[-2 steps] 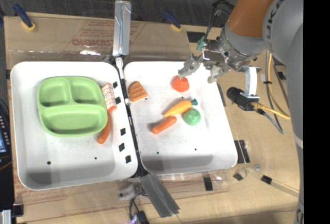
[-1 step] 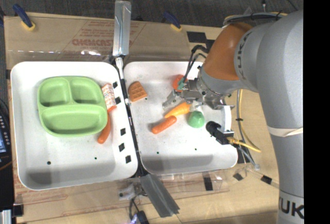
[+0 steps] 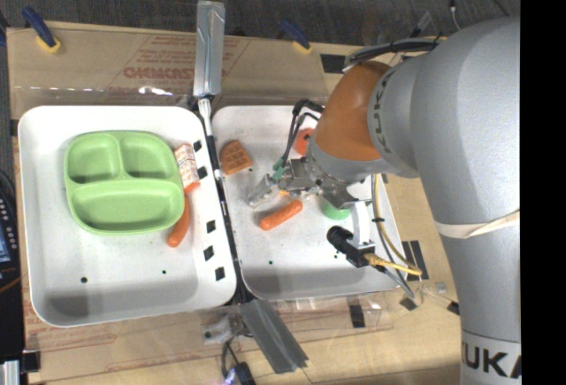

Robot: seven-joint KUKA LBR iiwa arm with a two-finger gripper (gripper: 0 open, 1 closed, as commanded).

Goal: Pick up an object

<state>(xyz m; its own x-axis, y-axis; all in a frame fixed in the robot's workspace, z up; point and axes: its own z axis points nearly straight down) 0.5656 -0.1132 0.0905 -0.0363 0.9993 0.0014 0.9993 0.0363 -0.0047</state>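
Grey arm's gripper low in right bin, orange carrot lay just below its tips, jaw opening impossible to tell

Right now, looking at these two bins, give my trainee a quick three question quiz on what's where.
1. True or false: the green divided plate lies in the left bin.
2. Which lies nearest the tool? A the carrot in the right bin; B the carrot beside the plate; C the waffle.
3. Fill in: the arm's band is ____.

Key: 1 true; 2 A; 3 orange.
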